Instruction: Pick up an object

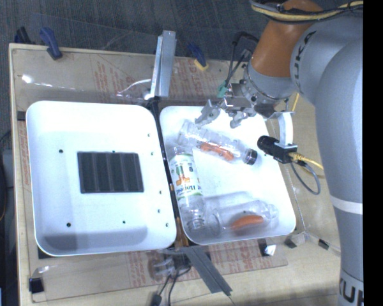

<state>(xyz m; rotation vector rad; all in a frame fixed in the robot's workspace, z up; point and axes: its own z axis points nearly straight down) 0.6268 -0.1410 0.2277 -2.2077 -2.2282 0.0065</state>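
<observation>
My gripper (pixel 222 116) hangs over the back of the right bin (pixel 282 185), its fingers spread open with nothing between them. Just in front of it lies a clear plastic bottle (pixel 212 144) with an orange label and a dark cap, slanting across the bin. Along the bin's left wall is a second clear bottle (pixel 185 182) with a green and white label. A third clear bottle (pixel 242 217) with an orange label rests against the front wall.
The left bin (pixel 45 171) holds a black ridged rectangular block (pixel 110 172) near its middle. A metal post (pixel 161 65) stands at the back between the two bins. Blue clamps (pixel 50 42) grip the bench's rear edge.
</observation>
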